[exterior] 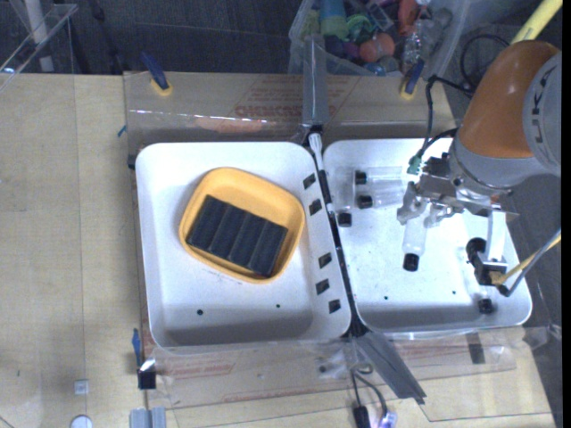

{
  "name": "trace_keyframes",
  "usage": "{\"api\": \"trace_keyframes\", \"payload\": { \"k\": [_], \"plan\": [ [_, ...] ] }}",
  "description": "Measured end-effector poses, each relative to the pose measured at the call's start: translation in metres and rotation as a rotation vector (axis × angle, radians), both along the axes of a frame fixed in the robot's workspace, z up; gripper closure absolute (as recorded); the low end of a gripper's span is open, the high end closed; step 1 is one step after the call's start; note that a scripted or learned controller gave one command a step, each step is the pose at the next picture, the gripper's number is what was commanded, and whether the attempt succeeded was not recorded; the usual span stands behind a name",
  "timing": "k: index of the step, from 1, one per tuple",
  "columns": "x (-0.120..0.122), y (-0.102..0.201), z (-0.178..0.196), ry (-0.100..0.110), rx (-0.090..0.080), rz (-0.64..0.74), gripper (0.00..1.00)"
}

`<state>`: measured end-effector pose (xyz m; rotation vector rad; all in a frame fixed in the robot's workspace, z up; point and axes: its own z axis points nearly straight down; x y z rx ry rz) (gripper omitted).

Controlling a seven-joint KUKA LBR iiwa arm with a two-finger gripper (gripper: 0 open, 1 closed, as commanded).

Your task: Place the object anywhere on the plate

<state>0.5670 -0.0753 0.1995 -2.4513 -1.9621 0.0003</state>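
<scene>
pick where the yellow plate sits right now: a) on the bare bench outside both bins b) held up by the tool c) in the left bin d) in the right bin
c: the yellow plate lies flat on the floor of the left bin with a dark ridged object on it, while the tool is over the right bin.

Faint reddish print on cardboard (268, 92) behind bins, illegible, partial dark letters on arm (535, 114) at right edge, unreadable
</scene>
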Motion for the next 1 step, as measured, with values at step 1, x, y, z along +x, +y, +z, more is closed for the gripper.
{"api": "trace_keyframes", "payload": {
  "k": [1],
  "plan": [
    [-0.0223, 0.0196, -0.016, 0.004, 0.001, 0.222, 1.0]
  ]
}}
